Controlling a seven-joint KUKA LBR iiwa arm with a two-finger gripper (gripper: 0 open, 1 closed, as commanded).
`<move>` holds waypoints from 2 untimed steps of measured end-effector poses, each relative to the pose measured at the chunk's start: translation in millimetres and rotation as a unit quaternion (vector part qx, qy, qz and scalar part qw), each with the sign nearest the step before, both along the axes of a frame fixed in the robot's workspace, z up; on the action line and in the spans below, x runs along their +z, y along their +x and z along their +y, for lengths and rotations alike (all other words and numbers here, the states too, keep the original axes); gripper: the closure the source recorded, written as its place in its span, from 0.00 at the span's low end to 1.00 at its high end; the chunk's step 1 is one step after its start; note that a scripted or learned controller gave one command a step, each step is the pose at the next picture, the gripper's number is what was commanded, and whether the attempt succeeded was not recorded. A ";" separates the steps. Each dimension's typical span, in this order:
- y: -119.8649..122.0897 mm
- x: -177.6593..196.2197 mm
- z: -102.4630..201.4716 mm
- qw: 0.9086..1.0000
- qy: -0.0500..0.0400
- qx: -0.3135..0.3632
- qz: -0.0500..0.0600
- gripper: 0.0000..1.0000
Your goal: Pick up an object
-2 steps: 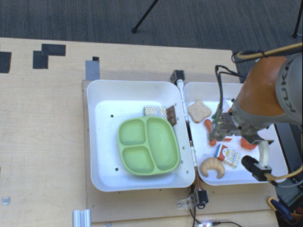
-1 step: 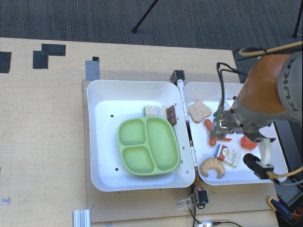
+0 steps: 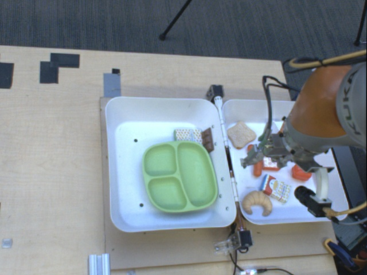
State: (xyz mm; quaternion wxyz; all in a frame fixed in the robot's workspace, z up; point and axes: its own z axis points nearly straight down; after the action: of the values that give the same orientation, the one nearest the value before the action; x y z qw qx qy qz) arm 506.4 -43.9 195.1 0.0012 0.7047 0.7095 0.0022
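Wood of the bench point(image 3: 51, 171) runs bare along the near side, broken below the seam between the bins by a small clip with wires point(image 3: 238, 240). In the left bin point(image 3: 114, 211) a green divided plate point(image 3: 180, 176) sits toward the near right, its front edge close to the near wall and its right edge close to the dividing wall. That leaves a strip of white floor on its left and a narrower one behind. Just beyond the plate's far rim lie a small patterned packet point(image 3: 186, 134) and, beside it against the dividing wall, a brown bar point(image 3: 207, 138). In the right bin point(image 3: 287, 219) a croissant point(image 3: 258, 203) lies nearest, close to the front wall. A small printed carton point(image 3: 276, 189) lies just behind it, tilted. Farther in, a red piece point(image 3: 258, 168) and a red-and-white block point(image 3: 270, 164) lie close together, with another red lump point(image 3: 300, 172) off to their right. The gripper point(image 3: 256, 155) hangs low directly over the first two. Whether it is open or closed, or has hold of anything, cannot be told from this angle. A slice of bread point(image 3: 241, 134) lies beyond it near the dividing wall, with free floor around it. The grey and orange arm point(image 3: 321, 105) covers the bin's far right.
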 end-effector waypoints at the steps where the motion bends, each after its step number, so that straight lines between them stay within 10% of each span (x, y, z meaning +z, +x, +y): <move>1: 41.9 -82.3 -69.9 1.000 -0.001 -0.003 0.002 0.00; 2: -14.9 -108.3 -43.6 1.000 -0.001 -0.003 -0.002 0.00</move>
State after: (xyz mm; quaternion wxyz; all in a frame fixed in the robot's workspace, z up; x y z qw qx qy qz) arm 491.5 -87.4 86.7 0.0035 0.7069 0.7073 0.0025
